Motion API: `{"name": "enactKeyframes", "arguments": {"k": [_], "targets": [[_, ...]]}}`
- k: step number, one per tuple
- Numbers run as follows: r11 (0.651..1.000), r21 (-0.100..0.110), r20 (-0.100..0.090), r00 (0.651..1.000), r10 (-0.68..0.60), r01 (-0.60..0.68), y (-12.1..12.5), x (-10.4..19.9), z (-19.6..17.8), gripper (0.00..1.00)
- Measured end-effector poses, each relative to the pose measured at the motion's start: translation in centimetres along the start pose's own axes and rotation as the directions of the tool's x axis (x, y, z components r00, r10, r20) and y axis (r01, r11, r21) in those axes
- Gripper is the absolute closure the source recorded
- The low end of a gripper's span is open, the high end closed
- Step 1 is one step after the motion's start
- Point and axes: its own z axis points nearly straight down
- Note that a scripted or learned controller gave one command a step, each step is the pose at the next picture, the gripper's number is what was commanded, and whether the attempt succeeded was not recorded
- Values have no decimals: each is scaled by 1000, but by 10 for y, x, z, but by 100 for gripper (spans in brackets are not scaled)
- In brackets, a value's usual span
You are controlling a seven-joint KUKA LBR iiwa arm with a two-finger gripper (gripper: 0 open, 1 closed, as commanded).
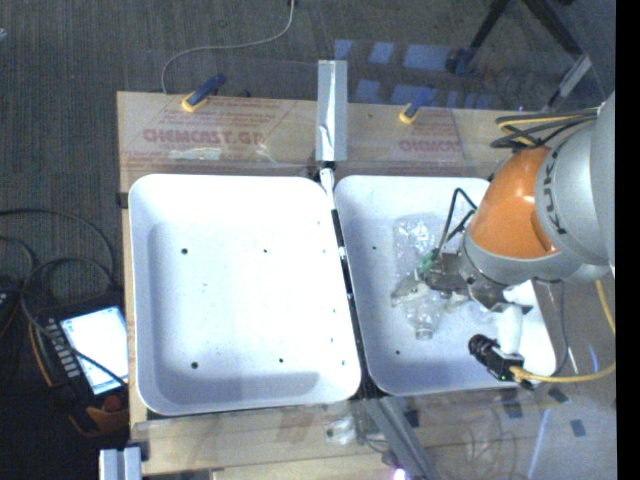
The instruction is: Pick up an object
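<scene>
Risk of slip: clear crinkled plastic object (415, 268) lying mid right bin (372, 360), gripper (440, 273) low at its right edge, finger state impossible to tell, thin see-through film easily missed or merely nudged.

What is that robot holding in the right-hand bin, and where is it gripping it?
It cannot be told: the pincer is down among clear plastic items in the right bin, its tips hidden.
</scene>
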Motion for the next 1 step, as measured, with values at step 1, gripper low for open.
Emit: {"name": "enactKeyframes", "arguments": {"k": [1], "targets": [[996,-12,3,997,83,-83,112,-4,4,0]]}}
